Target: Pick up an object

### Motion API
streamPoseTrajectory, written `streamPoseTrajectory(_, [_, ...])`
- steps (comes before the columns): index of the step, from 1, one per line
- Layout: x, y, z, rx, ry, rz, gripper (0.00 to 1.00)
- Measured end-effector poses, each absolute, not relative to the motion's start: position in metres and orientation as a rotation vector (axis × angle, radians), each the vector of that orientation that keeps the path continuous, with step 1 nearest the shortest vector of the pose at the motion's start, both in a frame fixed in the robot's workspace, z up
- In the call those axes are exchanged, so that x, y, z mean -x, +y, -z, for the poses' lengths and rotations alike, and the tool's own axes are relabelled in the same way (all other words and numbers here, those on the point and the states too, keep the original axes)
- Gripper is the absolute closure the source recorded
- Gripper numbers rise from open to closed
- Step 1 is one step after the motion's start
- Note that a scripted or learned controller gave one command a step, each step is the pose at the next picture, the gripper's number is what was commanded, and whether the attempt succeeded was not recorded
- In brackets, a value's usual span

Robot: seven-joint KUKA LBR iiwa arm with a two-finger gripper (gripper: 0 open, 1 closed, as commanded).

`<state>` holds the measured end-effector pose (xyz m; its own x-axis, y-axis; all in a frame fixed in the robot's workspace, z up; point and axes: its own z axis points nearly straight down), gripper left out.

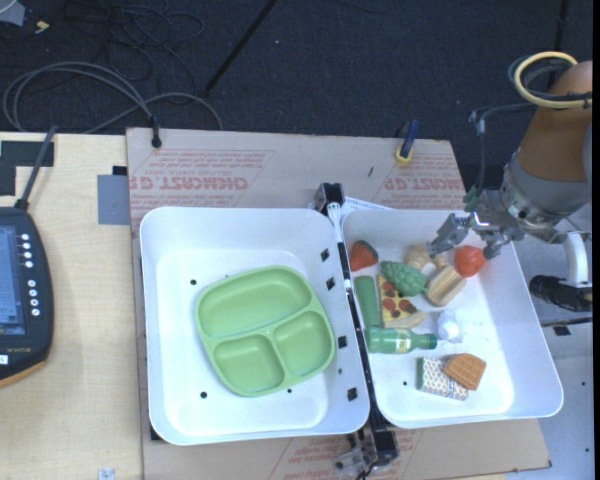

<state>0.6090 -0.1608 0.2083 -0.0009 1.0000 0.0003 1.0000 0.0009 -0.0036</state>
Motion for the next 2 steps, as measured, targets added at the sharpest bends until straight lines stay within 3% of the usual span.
streamPoseTrajectory(1, [-0.5899, -0.1104, -0.0964, 2.219, -2.219, -0.005, 0.0])
streamPoseTrajectory(2, [-0.5892, -0.1109, -0.1031, 2.219, -2.211, -0.008, 1.0])
